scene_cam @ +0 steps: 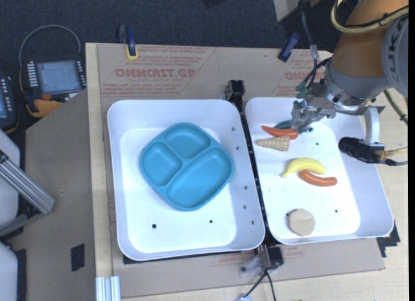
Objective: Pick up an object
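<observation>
The gripper [302, 119] hangs low over the far part of the right bin [363, 225], just above the red pepper [280, 132]; I cannot tell its grip.

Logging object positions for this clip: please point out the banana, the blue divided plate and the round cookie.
banana [302, 165], camera view, middle of its yellow curve.
blue divided plate [187, 165], camera view, ridge where its compartments meet.
round cookie [301, 222], camera view, centre of its tan top.

Robotics lab, cardboard-topped bench [194, 63], teach pendant [57, 77]
</observation>
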Tool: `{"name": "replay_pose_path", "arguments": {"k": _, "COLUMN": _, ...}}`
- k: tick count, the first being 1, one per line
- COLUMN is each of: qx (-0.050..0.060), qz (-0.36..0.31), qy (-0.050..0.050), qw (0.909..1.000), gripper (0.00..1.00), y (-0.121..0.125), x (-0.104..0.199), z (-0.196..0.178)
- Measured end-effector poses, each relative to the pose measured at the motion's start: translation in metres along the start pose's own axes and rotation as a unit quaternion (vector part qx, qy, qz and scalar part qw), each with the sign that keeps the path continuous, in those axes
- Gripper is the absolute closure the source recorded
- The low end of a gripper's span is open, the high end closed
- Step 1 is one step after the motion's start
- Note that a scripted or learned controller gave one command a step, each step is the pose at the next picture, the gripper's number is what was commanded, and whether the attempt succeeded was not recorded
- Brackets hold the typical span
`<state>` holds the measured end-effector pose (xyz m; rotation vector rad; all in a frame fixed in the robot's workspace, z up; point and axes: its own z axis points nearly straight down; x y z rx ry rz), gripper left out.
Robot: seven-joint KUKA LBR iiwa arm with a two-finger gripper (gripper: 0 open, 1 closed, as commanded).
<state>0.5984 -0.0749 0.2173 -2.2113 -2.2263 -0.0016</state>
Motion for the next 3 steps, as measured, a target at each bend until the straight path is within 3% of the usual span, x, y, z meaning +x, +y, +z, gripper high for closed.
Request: {"name": "replay_pose_path", "arguments": {"k": 3, "qx": -0.001, "qz": 0.000, "qy": 0.000, "qw": 1.0000, "gripper": 1.00, "y": -0.017, "x": 0.155, "z": -0.025}}
